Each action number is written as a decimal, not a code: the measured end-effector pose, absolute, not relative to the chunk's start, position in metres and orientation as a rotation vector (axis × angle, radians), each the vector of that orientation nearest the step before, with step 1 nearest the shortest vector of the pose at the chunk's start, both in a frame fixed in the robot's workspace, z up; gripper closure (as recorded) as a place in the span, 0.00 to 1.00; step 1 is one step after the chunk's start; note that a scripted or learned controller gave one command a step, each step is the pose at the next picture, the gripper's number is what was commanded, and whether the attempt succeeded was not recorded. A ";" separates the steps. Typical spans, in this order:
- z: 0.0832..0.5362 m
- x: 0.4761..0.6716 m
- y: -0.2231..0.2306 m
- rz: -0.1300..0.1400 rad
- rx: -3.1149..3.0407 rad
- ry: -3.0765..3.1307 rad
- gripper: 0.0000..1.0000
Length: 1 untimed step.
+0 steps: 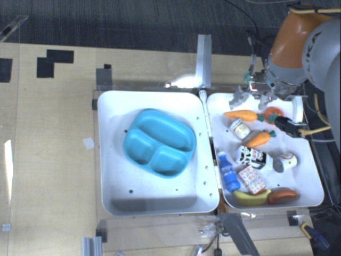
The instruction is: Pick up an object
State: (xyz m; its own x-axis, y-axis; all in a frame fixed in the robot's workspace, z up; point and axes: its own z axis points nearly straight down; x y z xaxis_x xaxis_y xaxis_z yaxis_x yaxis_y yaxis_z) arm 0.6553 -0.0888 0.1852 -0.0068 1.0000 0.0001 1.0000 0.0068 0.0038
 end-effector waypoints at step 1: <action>0.111 0.661 -0.103 0.027 2.202 2.205 0.00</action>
